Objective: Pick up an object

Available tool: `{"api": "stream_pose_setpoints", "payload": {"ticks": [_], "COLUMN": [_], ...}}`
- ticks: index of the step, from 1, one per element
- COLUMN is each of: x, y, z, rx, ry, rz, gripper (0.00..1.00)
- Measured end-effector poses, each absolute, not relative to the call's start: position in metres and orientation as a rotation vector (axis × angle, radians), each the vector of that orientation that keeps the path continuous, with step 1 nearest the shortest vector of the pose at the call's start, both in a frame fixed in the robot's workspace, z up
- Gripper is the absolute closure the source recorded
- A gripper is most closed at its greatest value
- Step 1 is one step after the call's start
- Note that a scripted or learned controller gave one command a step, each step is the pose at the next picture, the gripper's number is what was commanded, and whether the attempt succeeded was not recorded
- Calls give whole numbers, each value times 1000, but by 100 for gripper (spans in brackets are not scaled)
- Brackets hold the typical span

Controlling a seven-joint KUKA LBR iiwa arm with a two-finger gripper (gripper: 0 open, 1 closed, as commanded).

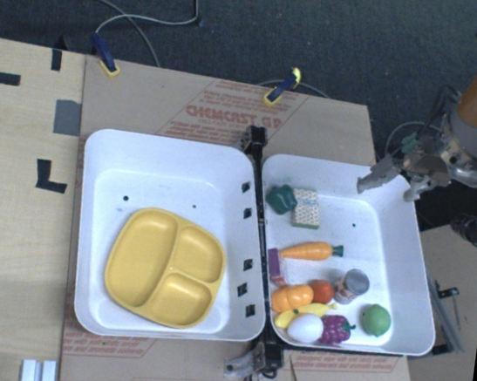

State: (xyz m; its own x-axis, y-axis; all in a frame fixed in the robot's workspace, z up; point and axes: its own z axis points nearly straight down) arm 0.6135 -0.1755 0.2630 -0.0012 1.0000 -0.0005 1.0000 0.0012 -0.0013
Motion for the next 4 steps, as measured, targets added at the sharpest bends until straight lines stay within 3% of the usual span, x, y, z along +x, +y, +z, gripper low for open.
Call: {"api": "stream_pose_setpoints", "payload": {"ticks": [1, 2, 3, 4], "x": [651, 645, 607, 645], "y": [-130, -117, -100, -97], "z": [113, 103, 86, 86], "rx": [-2226, -2236, -2224, -2217], "ry": [-2225, -2229, -2224, -2219], "rz": [3, 2, -1, 14], "gripper": [0, 0, 0, 0]}}
